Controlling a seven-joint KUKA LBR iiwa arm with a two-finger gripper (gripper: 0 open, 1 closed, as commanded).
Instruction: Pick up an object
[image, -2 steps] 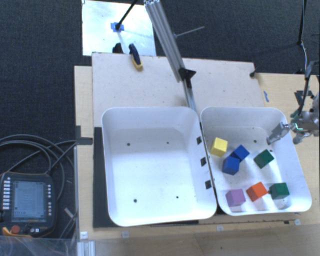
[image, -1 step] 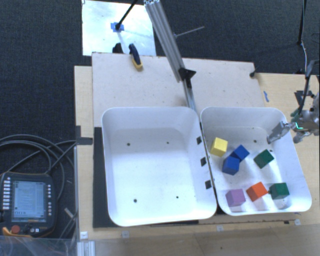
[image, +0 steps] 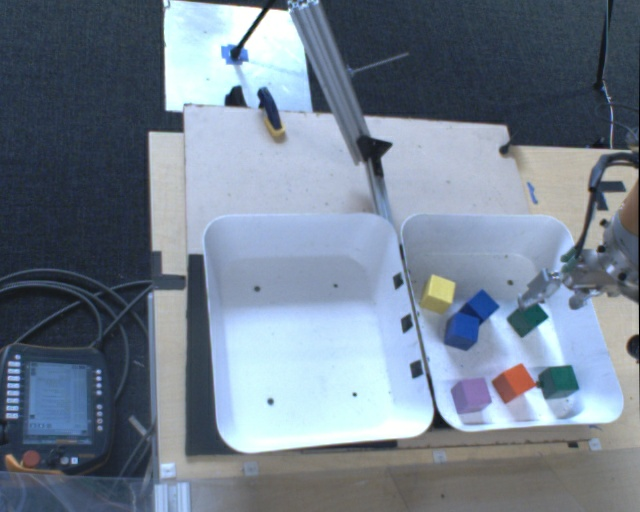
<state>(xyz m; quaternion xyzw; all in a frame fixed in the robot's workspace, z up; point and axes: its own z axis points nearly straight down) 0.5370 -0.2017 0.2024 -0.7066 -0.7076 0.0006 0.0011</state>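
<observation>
Two white bins (image: 300, 250) on a beige tabletop (image: 440, 160), yellow cube (image: 438, 293), two blue cubes (image: 470, 320), two dark green cubes (image: 527, 320), orange cube (image: 514, 382), lilac cube (image: 471, 395), silver-grey pincer (image: 535, 290), black-cased pendant (image: 55, 405) with grey screen seen at near left.

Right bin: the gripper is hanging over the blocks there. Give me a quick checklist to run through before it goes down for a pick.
1. Blocks available in the right bin: ok, seven lie there.
2. Gripper over a target: ok, its tip sits just above the dark green block.
3. Room around that block: ok, it lies apart from the two blue blocks to its left.
4. Bin wall clearance: cannot tell, the gripper comes in over the right rim.
5. Anything held already: cannot tell from this angle.
6. Backup targets: ok, the yellow block and orange block lie free.
</observation>
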